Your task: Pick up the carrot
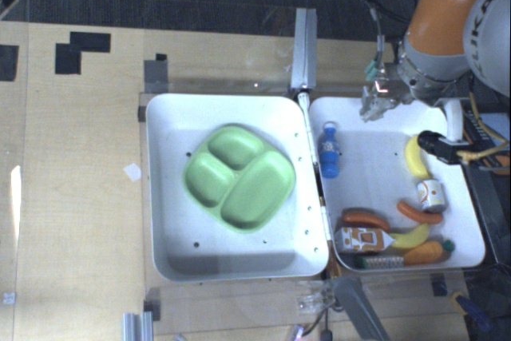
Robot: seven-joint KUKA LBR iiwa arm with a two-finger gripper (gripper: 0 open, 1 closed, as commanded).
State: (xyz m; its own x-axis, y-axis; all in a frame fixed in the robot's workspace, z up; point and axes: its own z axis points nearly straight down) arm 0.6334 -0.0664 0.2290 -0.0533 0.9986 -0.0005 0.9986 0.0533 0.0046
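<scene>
At the near right corner of the right bin (471, 208) I see the carrot (425, 253), orange with a dark green end, lying low against the front wall. It is still lying in the bin, so I judge I am at the very start: the reach toward it has not begun. My tool (374, 104) hangs over the far edge of that same bin, well apart from the carrot, and I cannot tell its state because it is small and blurry from up here. The next move, I think, is to bring the tool across the bin to the near corner, turn it to line up across the carrot, and go down gently. That spot is crowded. A yellow banana (411, 236) touches the carrot, a small box (363, 239) lies just beside it, and a red sausage (419, 212) and a little can (431, 193) sit close by, so I could grab the wrong thing or bump the wall. A blue bottle (328, 149) lies by the left wall, out of the way. The left bin (172, 251) holds a green plate (239, 177). The big orange part of the arm (455, 8) is cut off at the top right, and it hides some of the worktop behind it.
</scene>
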